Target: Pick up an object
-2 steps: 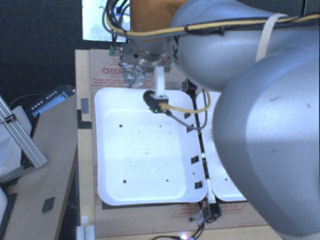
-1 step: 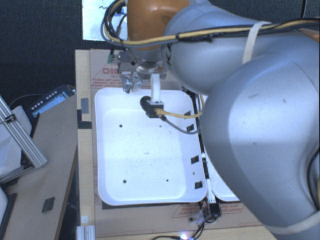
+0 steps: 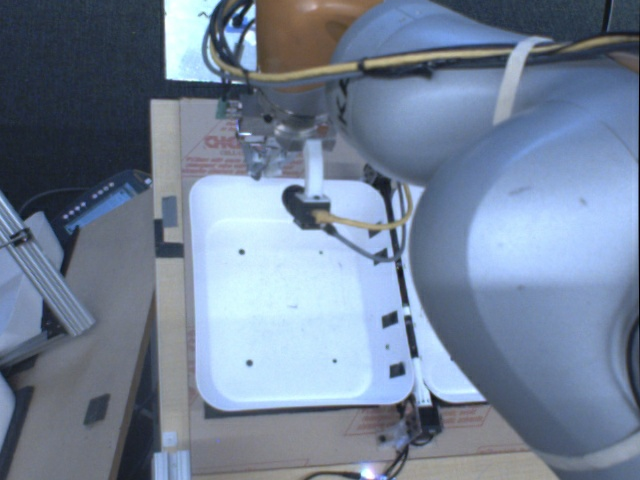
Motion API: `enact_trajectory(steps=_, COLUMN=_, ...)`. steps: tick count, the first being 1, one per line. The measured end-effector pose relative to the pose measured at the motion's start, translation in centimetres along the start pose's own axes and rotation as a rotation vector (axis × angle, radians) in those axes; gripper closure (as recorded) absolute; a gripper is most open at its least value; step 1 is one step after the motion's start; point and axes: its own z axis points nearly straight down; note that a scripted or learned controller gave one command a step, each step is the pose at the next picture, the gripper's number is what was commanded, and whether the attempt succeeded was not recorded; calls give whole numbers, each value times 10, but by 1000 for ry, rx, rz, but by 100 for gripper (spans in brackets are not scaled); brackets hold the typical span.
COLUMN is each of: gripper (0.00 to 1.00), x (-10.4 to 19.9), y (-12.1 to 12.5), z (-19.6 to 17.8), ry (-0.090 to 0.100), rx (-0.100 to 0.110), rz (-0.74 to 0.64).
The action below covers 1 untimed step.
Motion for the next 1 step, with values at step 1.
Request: enact_trajectory(steps=1, gripper=100, x=0, y=-1, z=31, ry=-1, rx=4, rz=2)
